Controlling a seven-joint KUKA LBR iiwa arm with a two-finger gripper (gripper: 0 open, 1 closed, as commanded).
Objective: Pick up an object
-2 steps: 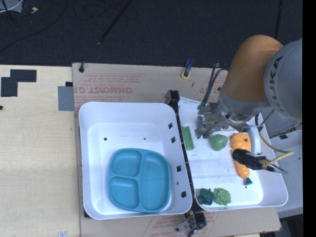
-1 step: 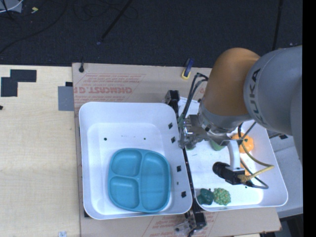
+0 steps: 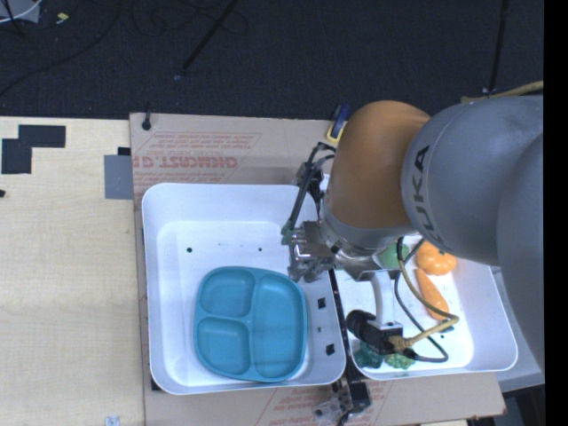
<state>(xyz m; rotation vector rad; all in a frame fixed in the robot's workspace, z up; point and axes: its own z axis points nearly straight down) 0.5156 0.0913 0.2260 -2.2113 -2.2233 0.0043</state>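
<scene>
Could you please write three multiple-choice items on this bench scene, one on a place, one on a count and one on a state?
1. Where does the blue tray lie?
A. In the left bin
B. In the right bin
C. On the cardboard outside the bins

2. How many compartments does the blue tray have?
A. One
B. Three
C. Six

3. How does the blue tray sit?
A. Leaning upright against a wall
B. Turned upside down
C. Flat on the bin floor, open side up

Answers:
1. A, since it rests inside the left bin, in the part nearest the camera.
2. B, since ridges divide it into two smaller sections on its left side and one long section on its right.
3. C, since its hollow compartments face up and its whole outline lies on the floor.
</scene>
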